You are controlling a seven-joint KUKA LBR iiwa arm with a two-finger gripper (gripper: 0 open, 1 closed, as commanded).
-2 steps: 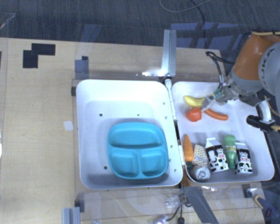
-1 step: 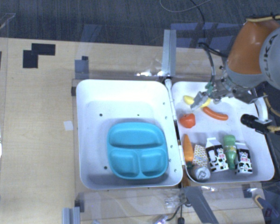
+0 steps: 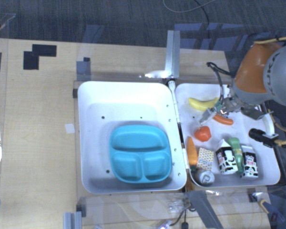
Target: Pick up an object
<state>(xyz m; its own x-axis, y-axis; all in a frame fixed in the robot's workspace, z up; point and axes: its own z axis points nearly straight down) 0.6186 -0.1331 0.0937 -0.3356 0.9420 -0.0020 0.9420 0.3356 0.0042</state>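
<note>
claw [image 3: 210, 114] amid crowded right bin [image 3: 276, 175]

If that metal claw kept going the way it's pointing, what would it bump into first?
Probably the small red tomato-like toy. The gripper slants down and left in the right white bin, between the yellow banana and the orange sausage-shaped toy. Its height is unclear.

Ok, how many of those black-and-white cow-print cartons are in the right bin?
2. One cow-print carton sits left of the green bottle; the other carton sits right of it, near the front wall. More could hide under the arm.
</note>
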